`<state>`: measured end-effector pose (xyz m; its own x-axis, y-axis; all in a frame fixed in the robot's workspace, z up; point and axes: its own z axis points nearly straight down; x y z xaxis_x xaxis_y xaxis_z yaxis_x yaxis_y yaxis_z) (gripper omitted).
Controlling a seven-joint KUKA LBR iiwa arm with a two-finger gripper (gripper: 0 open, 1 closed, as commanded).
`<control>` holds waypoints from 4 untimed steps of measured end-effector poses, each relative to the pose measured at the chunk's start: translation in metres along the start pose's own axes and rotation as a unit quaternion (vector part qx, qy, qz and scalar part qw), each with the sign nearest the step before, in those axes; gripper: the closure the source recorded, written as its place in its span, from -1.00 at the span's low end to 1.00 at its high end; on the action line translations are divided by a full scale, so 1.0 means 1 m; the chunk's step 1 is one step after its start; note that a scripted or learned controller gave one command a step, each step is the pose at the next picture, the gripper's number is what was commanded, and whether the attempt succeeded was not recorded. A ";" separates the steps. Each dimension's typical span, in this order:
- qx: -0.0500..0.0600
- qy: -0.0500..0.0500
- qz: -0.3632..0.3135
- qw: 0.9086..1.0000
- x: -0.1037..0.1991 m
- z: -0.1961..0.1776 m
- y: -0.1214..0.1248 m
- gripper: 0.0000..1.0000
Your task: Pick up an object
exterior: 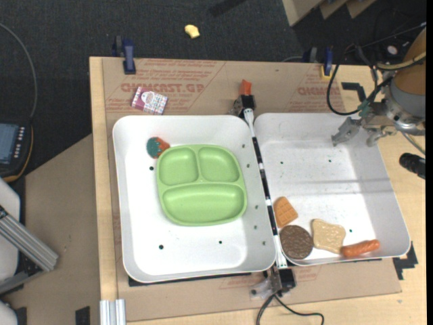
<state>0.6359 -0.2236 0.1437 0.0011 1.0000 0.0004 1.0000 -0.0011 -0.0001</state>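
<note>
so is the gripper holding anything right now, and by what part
Nothing is held: the gripper hangs open over the right bin's far corner.

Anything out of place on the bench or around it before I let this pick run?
Two strays. A small yellow piece lies on the dark floor beyond the bench, and a small pink printed packet sits on the cardboard outside the left bin. The gripper is above the right bin's far corner.

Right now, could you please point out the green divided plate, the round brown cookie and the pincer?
green divided plate [200,204]: camera view, large bottom compartment.
round brown cookie [296,242]: camera view, its centre.
pincer [356,133]: camera view, between its fingertips.
</note>
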 end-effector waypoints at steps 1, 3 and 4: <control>0.004 0.002 0.000 1.000 0.034 0.063 -0.048 -1.00; -0.003 -0.001 -0.001 1.000 0.011 0.047 0.001 1.00; -0.006 0.000 -0.005 1.000 0.108 -0.048 0.016 1.00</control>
<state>0.6520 -0.1158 0.1919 -0.0096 1.0000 0.0008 0.9999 0.0096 0.0117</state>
